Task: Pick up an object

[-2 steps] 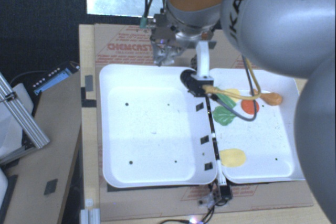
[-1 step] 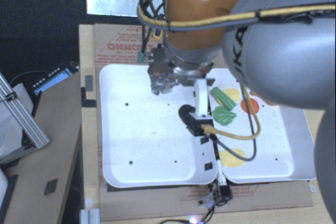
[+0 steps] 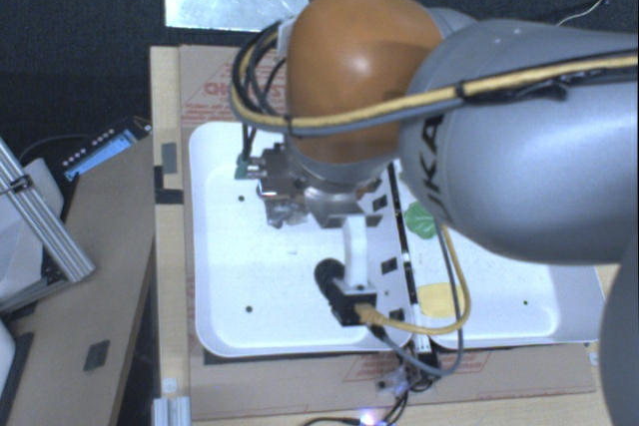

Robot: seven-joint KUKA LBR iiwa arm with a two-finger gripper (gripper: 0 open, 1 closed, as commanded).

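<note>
The tool (image 3: 300, 198) hangs low over the left bin (image 3: 225, 254), toward its back wall; the wrist above hides it, so I cannot tell if it is spread or pressed together. Further right, a green object (image 3: 421, 220) and a yellow object (image 3: 436, 298) lie well apart in the right bin (image 3: 519, 309), near its left wall. The arm (image 3: 519, 145) reaches in from the right and bends down at the orange band (image 3: 359, 65)

I read the left bin (image 3: 232, 249) as smooth white plastic, the cardboard (image 3: 203, 80) beneath it matt, the orange band (image 3: 359, 65) glossy.
</note>
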